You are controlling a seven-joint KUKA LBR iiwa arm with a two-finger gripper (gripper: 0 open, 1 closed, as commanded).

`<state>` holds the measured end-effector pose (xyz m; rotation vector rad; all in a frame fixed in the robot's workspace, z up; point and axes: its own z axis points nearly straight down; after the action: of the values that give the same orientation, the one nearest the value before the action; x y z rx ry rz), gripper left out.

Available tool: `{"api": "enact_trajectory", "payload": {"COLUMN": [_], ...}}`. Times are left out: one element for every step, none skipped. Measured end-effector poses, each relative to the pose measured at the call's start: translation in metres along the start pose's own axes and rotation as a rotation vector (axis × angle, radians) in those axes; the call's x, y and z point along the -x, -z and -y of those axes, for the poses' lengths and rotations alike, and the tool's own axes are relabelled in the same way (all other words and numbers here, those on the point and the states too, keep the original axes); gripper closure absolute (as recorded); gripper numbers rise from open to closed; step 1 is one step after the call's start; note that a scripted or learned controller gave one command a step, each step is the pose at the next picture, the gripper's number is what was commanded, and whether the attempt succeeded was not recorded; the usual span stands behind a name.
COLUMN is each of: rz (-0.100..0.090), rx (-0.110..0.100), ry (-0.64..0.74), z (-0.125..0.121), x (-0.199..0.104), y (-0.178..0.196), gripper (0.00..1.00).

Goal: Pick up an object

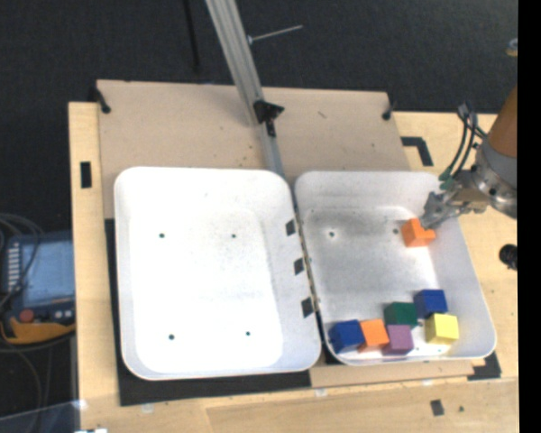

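Note:
An orange cube (418, 233) lies in the upper right part of the right bin (361, 242). My gripper (432, 213) reaches in from the right and hangs just above and to the right of this cube, its tip touching or nearly touching the cube's top corner. Several more cubes crowd the bin's front edge: a blue one (346, 335), an orange one (374, 333), a purple one (398, 338), a green one (399, 314), a second blue one (430, 301) and a yellow one (443, 327).
The left bin (203, 269) stands beside the right one, with dark clips along the seam between them. A slanted metal post (243, 70) rises behind the bins. A handheld control unit (38, 282) lies off the bench at the left.

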<state>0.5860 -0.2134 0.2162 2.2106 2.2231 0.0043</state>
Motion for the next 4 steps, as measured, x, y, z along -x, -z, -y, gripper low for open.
{"api": "enact_trajectory", "payload": {"rz": [0.000,-0.002,-0.003,-0.004], "rx": [0.002,-0.005,-0.007,-0.005], "ry": [0.000,0.000,0.000,0.002], "z": [-0.003,0.005,0.020,0.030], "x": [-0.009,-0.065,-0.111,-0.159], "y": [0.058,0.046,0.035,0.043], "gripper": [1.00,1.00,1.00,1.00]}}
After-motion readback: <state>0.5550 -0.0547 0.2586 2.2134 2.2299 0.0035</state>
